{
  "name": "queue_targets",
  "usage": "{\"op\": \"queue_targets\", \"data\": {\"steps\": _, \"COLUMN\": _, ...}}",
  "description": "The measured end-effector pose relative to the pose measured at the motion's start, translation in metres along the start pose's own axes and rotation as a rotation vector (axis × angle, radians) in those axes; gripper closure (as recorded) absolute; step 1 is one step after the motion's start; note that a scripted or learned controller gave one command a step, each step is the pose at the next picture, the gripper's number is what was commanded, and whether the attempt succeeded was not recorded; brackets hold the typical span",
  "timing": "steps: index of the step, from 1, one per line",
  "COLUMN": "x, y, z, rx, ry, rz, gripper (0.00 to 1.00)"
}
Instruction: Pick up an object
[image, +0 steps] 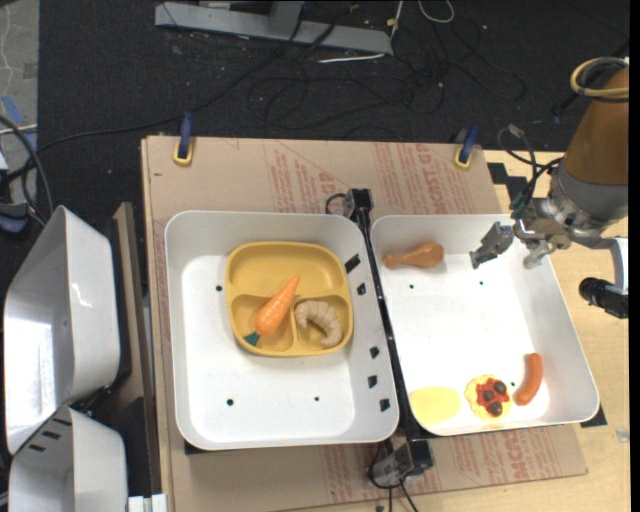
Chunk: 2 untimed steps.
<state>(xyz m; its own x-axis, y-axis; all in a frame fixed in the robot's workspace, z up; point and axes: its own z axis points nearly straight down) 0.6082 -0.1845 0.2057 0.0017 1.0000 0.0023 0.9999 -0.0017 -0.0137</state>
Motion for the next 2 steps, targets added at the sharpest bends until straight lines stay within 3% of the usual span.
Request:
{"op": "queue_targets", "data": {"steps": 1, "x": 0.001, "y": 0.003, "z": -0.008, "rx": -0.014, "ry": -0.003, "rz": -0.003, "gripper": 0.00}}
{"op": "queue_targets", "data": {"steps": 2, "x": -0.008, "y": 0.006, "z": 0.039, "rx": -0.012, "ry": -0.003, "rz": 0.000, "gripper": 0.00}}
